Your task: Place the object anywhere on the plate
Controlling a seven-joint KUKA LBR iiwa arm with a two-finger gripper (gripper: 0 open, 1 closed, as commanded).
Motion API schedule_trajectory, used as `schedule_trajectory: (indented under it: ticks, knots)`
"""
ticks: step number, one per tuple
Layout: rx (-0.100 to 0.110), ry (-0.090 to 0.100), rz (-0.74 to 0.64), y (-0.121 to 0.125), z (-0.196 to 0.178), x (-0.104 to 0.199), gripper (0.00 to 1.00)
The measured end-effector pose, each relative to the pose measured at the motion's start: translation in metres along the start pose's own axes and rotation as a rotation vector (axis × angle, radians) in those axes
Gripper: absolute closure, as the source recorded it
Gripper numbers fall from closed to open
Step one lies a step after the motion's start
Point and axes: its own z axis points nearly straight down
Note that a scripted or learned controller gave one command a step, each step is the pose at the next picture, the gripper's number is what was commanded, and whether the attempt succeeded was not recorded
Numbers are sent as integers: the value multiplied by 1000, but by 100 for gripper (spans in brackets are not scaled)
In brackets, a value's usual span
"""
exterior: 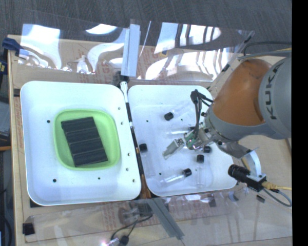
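A light green plate point(110, 132) sits in the left white bin point(36, 137). On the plate lies a black ridged rectangular block point(84, 141), flat and slightly turned. My gripper point(172, 148) hangs low over the middle of the right white bin point(149, 183), well to the right of the plate and apart from the block. Nothing shows in its grasp. The grey arm with its orange band point(241, 101) reaches in from the right and hides the bin's right side.
Small black caps lie in the right bin at the back point(168, 116), the left point(142, 147) and the front point(187, 172). A clear vial point(172, 179) lies near the front wall. A raised divider point(129, 132) separates the bins.
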Motion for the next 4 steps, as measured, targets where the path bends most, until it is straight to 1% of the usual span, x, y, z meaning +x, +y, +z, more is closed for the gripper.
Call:
schedule_trajectory:
  ticks: [1, 2, 3, 4]
  knots:
    - [1, 0, 85, 24, 11, -57, 0]
    - [-1, 0, 67, 26, -14, -95, 0]
    - [-3, -1, 223, -26, -119, -78, 0]
    - [-3, -1, 338, -26, -221, -78, 0]
